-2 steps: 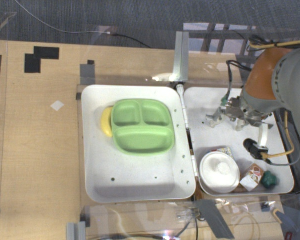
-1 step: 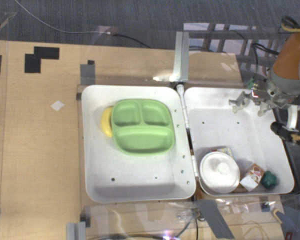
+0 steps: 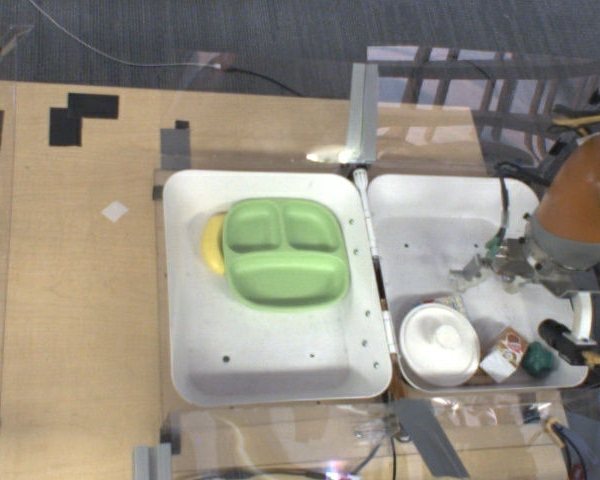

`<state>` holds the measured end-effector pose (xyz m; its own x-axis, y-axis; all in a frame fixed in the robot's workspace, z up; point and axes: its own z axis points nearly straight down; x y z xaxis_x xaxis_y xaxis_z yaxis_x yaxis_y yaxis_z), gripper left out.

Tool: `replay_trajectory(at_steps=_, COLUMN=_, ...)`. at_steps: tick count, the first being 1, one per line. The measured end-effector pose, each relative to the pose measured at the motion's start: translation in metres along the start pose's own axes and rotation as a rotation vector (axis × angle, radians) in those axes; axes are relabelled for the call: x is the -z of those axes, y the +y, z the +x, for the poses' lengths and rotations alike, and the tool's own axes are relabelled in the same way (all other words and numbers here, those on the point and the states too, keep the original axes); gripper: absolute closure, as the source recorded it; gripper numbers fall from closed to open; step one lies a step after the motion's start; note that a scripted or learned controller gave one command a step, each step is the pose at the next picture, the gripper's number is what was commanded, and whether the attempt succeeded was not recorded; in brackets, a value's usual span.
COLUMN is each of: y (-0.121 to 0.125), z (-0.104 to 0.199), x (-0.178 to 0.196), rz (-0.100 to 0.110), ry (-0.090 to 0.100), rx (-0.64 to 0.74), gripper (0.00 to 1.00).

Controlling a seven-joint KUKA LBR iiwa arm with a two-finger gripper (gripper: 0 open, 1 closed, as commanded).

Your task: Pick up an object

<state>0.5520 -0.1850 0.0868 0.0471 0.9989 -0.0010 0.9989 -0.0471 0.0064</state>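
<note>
Green divided plate (image 3: 284,252) in left bin (image 3: 195,348), arm over right bin (image 3: 420,213).
I see the gripper (image 3: 477,268) low above the right bin's middle, nothing visible between its fingers; can't tell if they're apart or together. Pickable stuff sits along that bin's near edge: white bowl (image 3: 438,343), small red-and-white carton (image 3: 504,354), dark green object (image 3: 538,360). Yellow item (image 3: 212,244) peeks out at the plate's left side.
</note>
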Motion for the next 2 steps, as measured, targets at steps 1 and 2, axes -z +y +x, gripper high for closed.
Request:
replay_trajectory(at_steps=1, y=0.007, z=0.072, x=0.001, rz=-0.004, ry=0.002, rx=-0.393, gripper=0.0)
replay_trajectory(at_steps=2, y=0.004, z=0.0, x=0.08, rz=0.005, ry=-0.001, rx=-0.355, gripper=0.0)
